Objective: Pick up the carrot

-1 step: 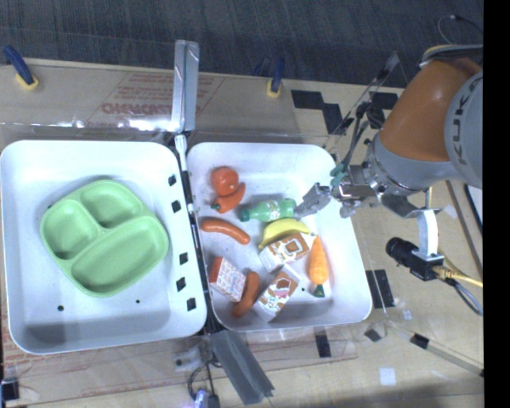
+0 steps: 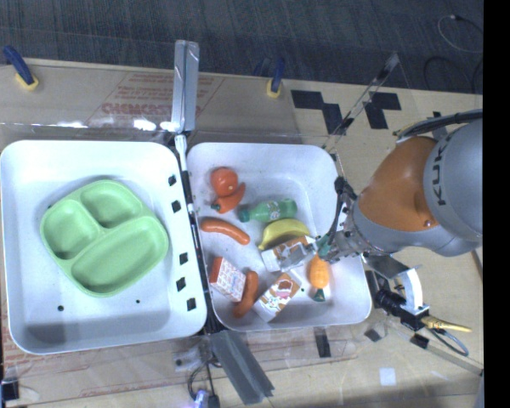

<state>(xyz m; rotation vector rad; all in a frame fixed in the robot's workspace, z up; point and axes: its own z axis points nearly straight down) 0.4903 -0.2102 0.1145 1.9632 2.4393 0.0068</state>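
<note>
In the right bin, near its right wall, the carrot lies with its green top toward the front rim. The gripper sits just above it, beside the banana. Whether it is holding anything cannot be told. The arm enters from the right. A green tray occupies the left bin.

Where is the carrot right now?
The carrot lies in the right bin, near its right wall, just right of a small food carton and below the banana.
</note>
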